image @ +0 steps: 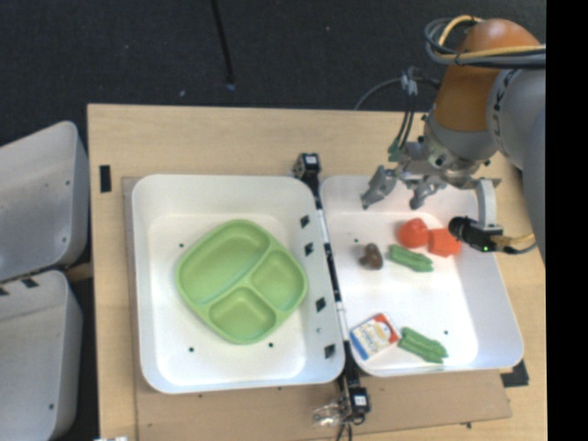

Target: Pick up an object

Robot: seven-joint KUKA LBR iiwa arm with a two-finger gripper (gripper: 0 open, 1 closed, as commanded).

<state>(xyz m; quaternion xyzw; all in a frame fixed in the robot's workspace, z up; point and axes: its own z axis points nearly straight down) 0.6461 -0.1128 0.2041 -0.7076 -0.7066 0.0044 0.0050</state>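
I have the end effector [402, 189] hanging over the far part of the right bin [487, 338], its fingers spread apart with nothing between them. The task leaves the choice of object to me, so I judge from what lies in that bin.

Closest to the end effector are two small red-orange blocks: the left block [414, 233] sits just beside the right block [444, 243], near the bin's far right corner, and the two look to be touching or nearly so. They look like light, stiff toy pieces, probably hard plastic or foam, and I would expect smooth faces that could slip under a shallow pinch. I would take the left block across its two free sides, so the neighbour does not get in a finger's way.

A green pod-shaped piece [410, 259] lies just toward the near edge from the blocks, long and narrow; I would close across its short width, at its middle. A small brown lump [371, 256] sits toward the bin's left wall, rounded and likely to roll away from a finger. A second green pod [423, 344] lies near the bin's near edge, beside a flat packet [373, 336] in the near left corner; the packet looks thin and hard to get under.

The left bin [156, 356] holds a green divided plate [241, 281], too wide for these fingers except at its rim.
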